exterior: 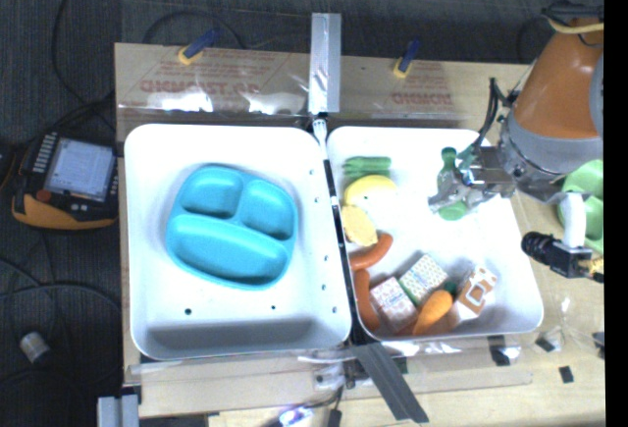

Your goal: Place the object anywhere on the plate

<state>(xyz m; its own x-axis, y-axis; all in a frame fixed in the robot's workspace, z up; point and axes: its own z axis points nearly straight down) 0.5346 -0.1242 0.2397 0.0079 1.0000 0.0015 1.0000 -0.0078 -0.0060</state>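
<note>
A blue plate (233,224) with three compartments lies in the left white bin (157,317). My gripper (458,187) is low over the upper right part of the right bin (525,302), below the arm's orange band (559,86). A small green object (453,211) pokes out just under the gripper, and another bit of green (449,158) shows just above it. The gripper body hides how the two meet.
Along the right bin's left and front sides lie toy foods: a green piece (366,164), a yellow lemon (369,187), a banana (358,225), a red sausage (371,253), a carrot (434,309) and small boxes (423,275). A green-and-white item (579,199) sits outside the bin at the right.
</note>
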